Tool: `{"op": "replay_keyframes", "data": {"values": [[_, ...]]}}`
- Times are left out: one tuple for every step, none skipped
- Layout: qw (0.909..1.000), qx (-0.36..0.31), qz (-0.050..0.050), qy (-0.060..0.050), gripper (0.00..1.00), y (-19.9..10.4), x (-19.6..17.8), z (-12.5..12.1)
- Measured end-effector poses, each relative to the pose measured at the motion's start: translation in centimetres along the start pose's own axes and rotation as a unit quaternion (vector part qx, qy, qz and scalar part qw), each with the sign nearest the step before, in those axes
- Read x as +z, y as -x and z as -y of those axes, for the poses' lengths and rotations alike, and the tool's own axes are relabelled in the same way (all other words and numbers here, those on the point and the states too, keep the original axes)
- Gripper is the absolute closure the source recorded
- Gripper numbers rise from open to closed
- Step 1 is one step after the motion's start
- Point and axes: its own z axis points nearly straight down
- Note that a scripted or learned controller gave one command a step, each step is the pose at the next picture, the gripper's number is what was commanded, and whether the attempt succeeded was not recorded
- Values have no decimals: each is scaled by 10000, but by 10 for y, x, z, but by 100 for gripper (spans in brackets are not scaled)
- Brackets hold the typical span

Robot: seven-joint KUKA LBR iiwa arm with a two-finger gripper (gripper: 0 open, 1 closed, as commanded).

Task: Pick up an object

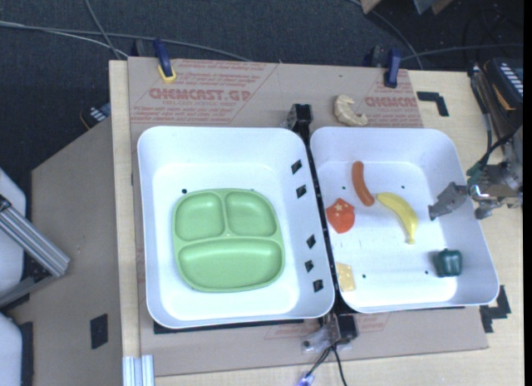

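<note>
Camera view looks down on a desk (465, 93) carrying two shallow white bins: the left bin (154, 210) holds a green divided plate (228, 239), and the right bin (432, 147) holds the candidates for picking. These are a toy sausage (362, 183) near the middle top, a yellow banana (401, 215) just below and right of it, a red strawberry-like piece (341, 215) near the bin's left wall, a small yellow cracker-like piece (344, 275) at the lower left, and a dark green pepper-like toy (448, 263) near the lower right corner. A beige toy (351, 111) lies on the cardboard outside the bins. The gripper (453, 197) reaches in over the right bin's right rim, with the banana near its dark tip and the green toy below it. Nothing is seen between its fingers, and whether they are spread or closed cannot be told from this slant. I judge this the approach step: no object is lifted. The next move calls for settling over one toy, probably the banana or the green one, lining the fingers across its narrow side, then descending.
</note>
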Motion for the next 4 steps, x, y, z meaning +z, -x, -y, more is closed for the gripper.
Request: {"op": "replay_keyframes", "data": {"values": [[10000, -20, 16, 61, 0, 0, -6, -3], [10000, -20, 7, 38, 0, -3, 37, -5], [10000, -18, 4, 37, 0, -6, 79, -7], [10000, -18, 3, 33, 0, -7, 132, -7]]}}
